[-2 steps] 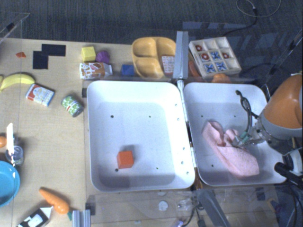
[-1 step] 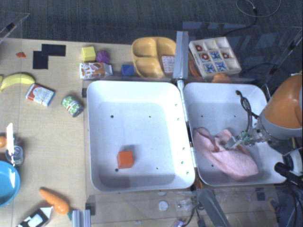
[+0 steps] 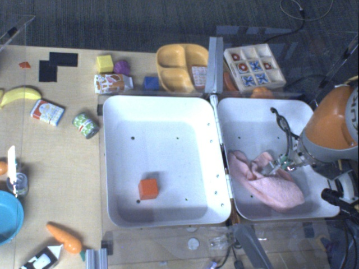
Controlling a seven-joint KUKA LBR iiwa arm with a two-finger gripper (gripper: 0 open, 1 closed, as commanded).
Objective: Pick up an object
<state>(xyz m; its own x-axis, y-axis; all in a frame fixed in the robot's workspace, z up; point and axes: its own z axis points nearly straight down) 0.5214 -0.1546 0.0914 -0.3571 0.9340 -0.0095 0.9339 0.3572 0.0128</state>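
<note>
The pink cloth [image 3: 268, 182] lies crumpled in the right bin [image 3: 247, 112], toward its front. The gripper [image 3: 279, 165] sits low on the cloth's upper edge; whether its jaws are clenched or released, I cannot tell. An orange block [image 3: 148, 189] rests in the left bin [image 3: 162, 116].

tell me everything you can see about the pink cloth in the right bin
The pink cloth is a soft, pale pink fabric, crumpled and folded into a loose heap with visible creases. It lies flat on the floor of the right bin, in the lower half, stretching from near the left wall toward the lower right. The end effector sits right at its upper edge, seemingly touching a raised fold.
</note>
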